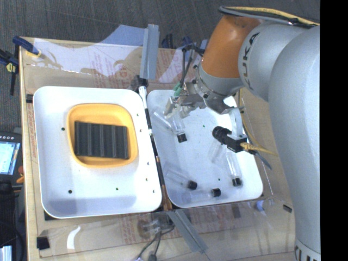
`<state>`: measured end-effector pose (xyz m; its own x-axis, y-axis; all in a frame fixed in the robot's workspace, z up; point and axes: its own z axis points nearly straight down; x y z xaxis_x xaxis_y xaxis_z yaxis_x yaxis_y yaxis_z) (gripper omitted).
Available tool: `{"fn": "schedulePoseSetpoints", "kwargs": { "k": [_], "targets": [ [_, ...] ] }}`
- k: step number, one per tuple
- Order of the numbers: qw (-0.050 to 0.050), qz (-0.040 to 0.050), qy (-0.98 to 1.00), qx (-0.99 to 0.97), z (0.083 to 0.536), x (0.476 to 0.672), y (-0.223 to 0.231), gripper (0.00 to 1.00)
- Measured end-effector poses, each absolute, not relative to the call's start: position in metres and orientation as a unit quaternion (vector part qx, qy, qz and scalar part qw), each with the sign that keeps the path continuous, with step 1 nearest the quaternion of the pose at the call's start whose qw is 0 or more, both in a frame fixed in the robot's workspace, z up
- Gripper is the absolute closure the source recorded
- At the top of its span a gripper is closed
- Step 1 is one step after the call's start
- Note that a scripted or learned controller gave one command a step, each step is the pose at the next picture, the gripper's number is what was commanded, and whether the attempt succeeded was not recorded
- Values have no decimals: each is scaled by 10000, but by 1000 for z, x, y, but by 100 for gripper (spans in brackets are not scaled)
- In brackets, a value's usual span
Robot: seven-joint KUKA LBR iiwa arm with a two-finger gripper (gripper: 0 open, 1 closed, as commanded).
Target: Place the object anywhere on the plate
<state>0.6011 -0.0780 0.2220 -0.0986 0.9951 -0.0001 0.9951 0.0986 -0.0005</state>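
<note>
- While the arm (283, 91) reaches in from the right, its grey bulk covers the far right corner of the right bin (202, 155) and the bench beyond it.
- Pale printed paper covers the bench (81, 64) around the bins. A grey bar (149, 50) stands at the far end of the gap between the 2 bins, and a grey strip (187, 231) lies slantwise at the near edge.
- A blue-handled tool (24, 43) sits at the far left corner, and a small lit screen (6, 157) shows at the left edge.
- The gripper (178, 106) hangs over the far left part of the right bin. Whether it is spread or pressed together I cannot tell, because its tip is too cluttered to read.
- A clear tube (177, 125) with a black cap at its near end shows just below the gripper, slanted. I cannot tell whether it is pinched or merely lying there.
- Deeper in the same bin are 3 more black-capped pieces: a second tube (235, 173) near the right wall and 2 caps (191, 185) by the near rim, their clear bodies hard to make out.
- The left bin (92, 192) holds the yellow plate (100, 111), and a dark ribbed slab (102, 140) fills its middle.
- Plate and clear tube are well apart, with both bins' inner rims between them.
</note>
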Motion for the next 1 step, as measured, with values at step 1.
{"fn": "schedulePoseSetpoints", "kwargs": {
  "k": [1],
  "targets": [
    [-1,4,-8067,-5910,224,608,-48,100]
  ]
}}
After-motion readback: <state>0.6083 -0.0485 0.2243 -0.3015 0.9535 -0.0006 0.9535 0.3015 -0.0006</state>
